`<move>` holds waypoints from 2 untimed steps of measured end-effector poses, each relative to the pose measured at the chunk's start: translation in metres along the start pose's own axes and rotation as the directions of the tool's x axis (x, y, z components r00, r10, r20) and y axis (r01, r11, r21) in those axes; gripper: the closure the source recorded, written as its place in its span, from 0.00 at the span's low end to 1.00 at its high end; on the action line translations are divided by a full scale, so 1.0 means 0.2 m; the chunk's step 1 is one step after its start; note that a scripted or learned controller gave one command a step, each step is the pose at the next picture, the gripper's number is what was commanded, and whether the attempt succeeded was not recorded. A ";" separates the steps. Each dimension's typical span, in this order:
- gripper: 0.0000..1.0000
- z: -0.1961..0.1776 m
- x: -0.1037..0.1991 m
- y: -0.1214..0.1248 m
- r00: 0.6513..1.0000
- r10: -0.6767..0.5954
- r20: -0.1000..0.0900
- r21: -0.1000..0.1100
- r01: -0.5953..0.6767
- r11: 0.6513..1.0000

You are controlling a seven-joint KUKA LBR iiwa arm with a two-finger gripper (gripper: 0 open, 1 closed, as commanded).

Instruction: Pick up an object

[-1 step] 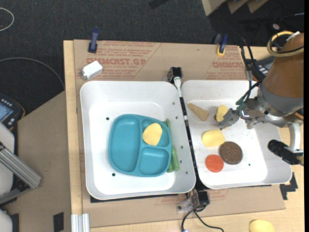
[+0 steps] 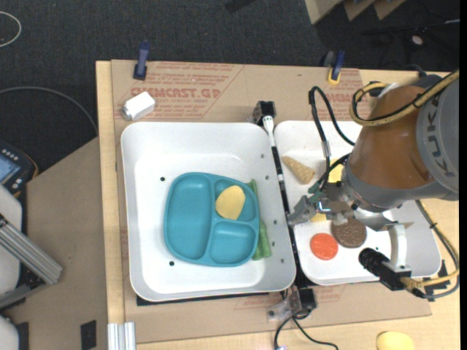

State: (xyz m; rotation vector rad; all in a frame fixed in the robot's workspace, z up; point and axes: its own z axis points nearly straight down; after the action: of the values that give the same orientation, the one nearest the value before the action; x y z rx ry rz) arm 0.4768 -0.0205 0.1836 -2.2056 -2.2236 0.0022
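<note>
Brown disc lies just beside fingers.

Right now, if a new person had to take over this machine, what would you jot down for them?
Gripper: low at the right bin's left edge; nothing seen between its fingers.
Right bin: orange round piece, brown disc, tan wedge.
Left bin: blue divided tray with a yellow piece in its upper right compartment, green item along the tray's right side.
Done: nothing lifted.
Left: grasp one object and raise it.
</note>
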 end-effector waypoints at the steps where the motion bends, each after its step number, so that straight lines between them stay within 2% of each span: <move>1: 1.00 -0.06 -0.03 0.01 1.000 0.010 0.005 -0.009 -0.010 1.000; 2: 1.00 -0.01 -0.17 0.37 1.000 0.008 0.008 -0.013 -0.008 1.000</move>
State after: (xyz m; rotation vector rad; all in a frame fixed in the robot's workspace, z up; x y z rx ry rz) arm 0.5516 -0.0548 0.1844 -2.2250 -2.2256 -0.0028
